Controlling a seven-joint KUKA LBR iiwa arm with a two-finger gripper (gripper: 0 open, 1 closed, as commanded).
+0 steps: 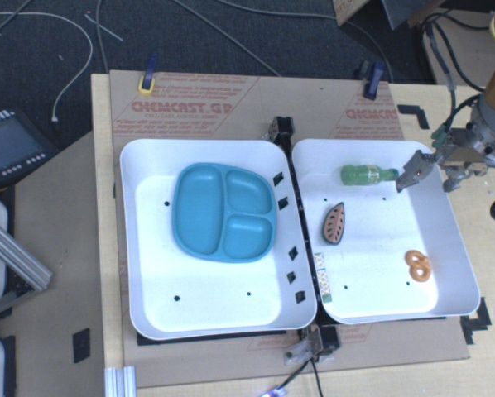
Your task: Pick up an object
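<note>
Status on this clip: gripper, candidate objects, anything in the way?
Gripper open, holding nothing, over right bin's far right edge. Green bottle nearest, lying flat. Nothing between them.

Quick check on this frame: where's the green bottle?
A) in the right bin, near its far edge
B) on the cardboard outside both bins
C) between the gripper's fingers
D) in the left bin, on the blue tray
A: the green bottle lies on its side in the right bin near the far wall, with the gripper off to its right.
</note>
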